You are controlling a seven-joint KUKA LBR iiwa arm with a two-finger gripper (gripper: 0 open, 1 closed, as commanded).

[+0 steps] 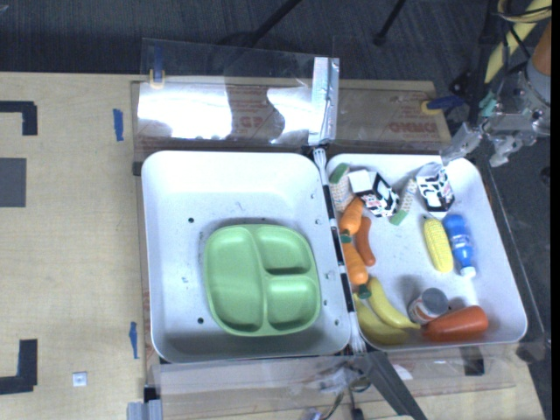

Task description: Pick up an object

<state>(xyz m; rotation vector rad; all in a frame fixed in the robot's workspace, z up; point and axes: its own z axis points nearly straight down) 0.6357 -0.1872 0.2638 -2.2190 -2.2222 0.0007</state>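
Camera view: pincer at the right bin's far right corner, open-or-closed state impossible to tell, nothing seen between it; cow-print toy just below, corn and bottle nearer, green tray left.

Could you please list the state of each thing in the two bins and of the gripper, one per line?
Green three-compartment plastic tray: flat in the left bin.
Yellow corn cob: lying in the right bin.
Blue bottle: lying beside the corn.
Yellow banana: lying along the near edge.
Orange carrot: lying in the near right corner.
Gripper: above the right bin's far corner, holding nothing visible.
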